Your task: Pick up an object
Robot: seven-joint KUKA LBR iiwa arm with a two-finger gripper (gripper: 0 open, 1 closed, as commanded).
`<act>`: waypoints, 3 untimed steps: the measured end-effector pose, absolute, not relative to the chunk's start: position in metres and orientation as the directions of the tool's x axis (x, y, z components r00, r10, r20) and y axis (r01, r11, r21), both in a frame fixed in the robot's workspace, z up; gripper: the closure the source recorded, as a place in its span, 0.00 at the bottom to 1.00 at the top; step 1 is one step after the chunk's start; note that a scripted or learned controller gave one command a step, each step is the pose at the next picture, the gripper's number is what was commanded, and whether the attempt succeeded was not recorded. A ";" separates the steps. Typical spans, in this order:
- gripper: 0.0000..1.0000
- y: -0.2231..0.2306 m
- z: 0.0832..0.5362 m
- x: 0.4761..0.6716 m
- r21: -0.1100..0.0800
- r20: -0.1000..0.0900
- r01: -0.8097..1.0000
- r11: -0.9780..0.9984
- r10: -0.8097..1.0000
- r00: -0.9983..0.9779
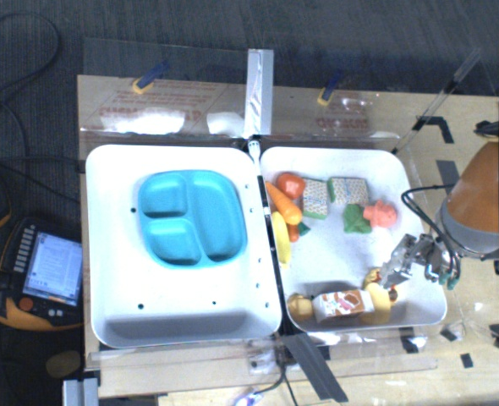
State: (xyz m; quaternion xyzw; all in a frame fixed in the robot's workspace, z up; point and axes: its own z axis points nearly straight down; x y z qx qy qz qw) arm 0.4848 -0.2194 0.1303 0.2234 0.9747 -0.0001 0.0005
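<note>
Probably mid-descent toward a pick. Gripper (395, 273) sits low in the right bin (402, 166), near its front-right corner, just above the bottle (344, 304) lying on its side along the front wall. A small yellow-brown piece (374, 277) is right at the fingertips, touching or nearly so; can't tell whether it's between them. Finger opening: can't tell either, too small and cluttered.

To do it well: commit to one target. The bottle is the bigger, cleaner grab, so straddle its body across the short axis and keep clear of the front wall. Going for the small piece means centring on it first, or it likely squirts out sideways.

Pose: arm (474, 197) reaches in from the right edge, orange band over the bin's right rim, wrist angled down and left. Other toys are clustered at the back of the bin, well apart. Left bin (106, 227) holds a blue tray (190, 216).
</note>
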 end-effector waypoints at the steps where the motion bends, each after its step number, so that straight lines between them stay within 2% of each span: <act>1: 1.00 -0.147 0.213 0.485 0.001 -0.001 0.569 0.822 0.569 -0.822; 2: 1.00 -0.131 0.157 0.543 -0.002 0.000 0.864 0.504 0.864 -0.504; 3: 1.00 -0.130 0.165 0.543 -0.003 0.000 0.863 0.505 0.863 -0.505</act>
